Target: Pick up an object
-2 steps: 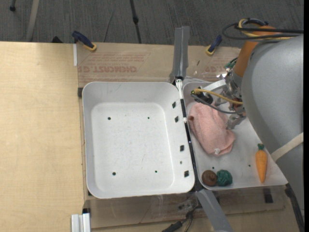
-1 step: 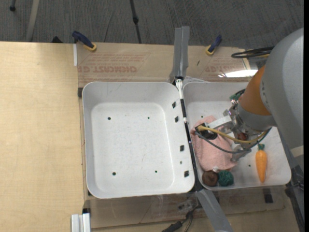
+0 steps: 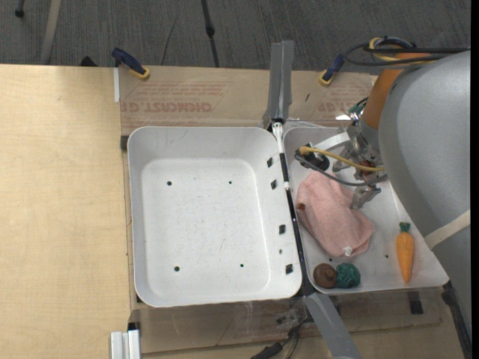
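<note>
My gripper (image 3: 362, 185) hangs low in the right bin (image 3: 383, 226), at the upper right edge of a crumpled pink cloth (image 3: 333, 217); whether it touches the cloth I cannot tell. An orange toy carrot (image 3: 404, 253) lies by the bin's right wall. A brown ball (image 3: 325, 275) and a teal knobbly object (image 3: 347, 275) sit together at the bin's near edge, just below the cloth. The grey arm (image 3: 430, 140) with its orange band covers the bin's far right part.
The left bin (image 3: 136, 200) sits beside the right one, split from it by a grey metal bar (image 3: 281, 88). Yellow and black cables (image 3: 329, 155) run along the wrist. Brown cardboard (image 3: 187, 99) lies behind the bins, and bare wooden bench (image 3: 60, 200) on the left.
</note>
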Robot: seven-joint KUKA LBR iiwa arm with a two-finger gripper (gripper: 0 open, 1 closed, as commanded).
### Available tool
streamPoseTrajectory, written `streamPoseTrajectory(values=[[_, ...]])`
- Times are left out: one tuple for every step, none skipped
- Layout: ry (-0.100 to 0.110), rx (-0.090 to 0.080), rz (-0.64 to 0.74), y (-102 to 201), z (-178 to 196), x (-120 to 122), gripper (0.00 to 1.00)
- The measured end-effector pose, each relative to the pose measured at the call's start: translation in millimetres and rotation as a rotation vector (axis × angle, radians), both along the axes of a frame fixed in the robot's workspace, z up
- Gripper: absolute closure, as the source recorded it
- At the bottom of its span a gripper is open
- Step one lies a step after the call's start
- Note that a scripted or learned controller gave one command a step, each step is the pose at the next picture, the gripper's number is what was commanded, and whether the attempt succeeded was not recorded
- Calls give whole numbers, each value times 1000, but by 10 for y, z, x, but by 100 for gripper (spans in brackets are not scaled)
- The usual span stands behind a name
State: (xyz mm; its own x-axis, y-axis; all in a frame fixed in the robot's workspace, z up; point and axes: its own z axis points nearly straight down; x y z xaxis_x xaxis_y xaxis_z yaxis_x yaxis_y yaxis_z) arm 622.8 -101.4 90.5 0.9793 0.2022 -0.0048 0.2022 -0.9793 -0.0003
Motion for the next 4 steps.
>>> streamPoseTrajectory(values=[[0,1,-7,-315,2,-880,0],[-1,0,0,-684,5,60,0],[-16,1,208,-808,59,-898,0],[-1,2,58,41,1,-1018,0]])
